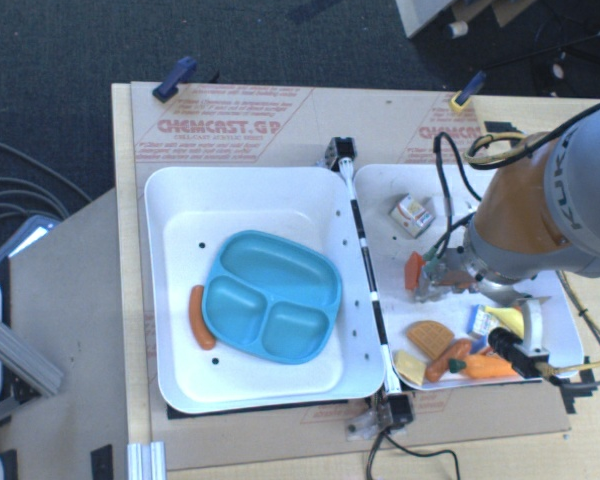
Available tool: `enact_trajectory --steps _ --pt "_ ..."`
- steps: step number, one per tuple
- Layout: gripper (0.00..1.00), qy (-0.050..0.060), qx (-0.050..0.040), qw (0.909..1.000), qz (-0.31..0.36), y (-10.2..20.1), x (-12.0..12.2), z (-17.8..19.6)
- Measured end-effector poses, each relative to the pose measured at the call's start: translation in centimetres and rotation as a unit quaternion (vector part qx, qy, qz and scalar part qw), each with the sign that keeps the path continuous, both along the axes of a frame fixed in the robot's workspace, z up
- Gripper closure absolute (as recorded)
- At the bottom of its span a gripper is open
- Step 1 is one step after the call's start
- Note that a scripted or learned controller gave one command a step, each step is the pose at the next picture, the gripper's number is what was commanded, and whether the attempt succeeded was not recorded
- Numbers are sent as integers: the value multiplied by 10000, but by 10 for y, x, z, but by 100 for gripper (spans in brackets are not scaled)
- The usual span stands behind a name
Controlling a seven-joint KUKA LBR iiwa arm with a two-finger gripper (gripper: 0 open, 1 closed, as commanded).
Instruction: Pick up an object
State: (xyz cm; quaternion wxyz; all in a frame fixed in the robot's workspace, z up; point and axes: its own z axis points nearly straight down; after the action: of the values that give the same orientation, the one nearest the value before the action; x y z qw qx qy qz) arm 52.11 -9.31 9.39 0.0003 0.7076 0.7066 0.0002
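My gripper [432,280] reaches down into the right bin [380,183], just right of a small red object [413,269] that lies against its tip. The fingers are hidden under the wrist. A small grey-and-white box [412,213] lies at the back of that bin. Near the front edge are a tan cookie-like piece [431,337], an orange carrot-like piece [482,367], a yellow piece [507,319] and a blue-and-white item [480,320].
The left bin [170,208] holds a blue divided tray [271,296] with an orange-red sausage-like piece [200,317] beside its left side. A black divider rail [362,258] separates the bins. The orange-banded arm [525,213] covers the right bin's right half.
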Motion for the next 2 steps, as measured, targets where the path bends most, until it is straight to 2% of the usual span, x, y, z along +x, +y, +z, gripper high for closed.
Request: enact_trajectory --steps 1,2 --pt "0 1 1 10000 1 0 0 0" --pt "0 6 2 10000 10 1 29 -10"
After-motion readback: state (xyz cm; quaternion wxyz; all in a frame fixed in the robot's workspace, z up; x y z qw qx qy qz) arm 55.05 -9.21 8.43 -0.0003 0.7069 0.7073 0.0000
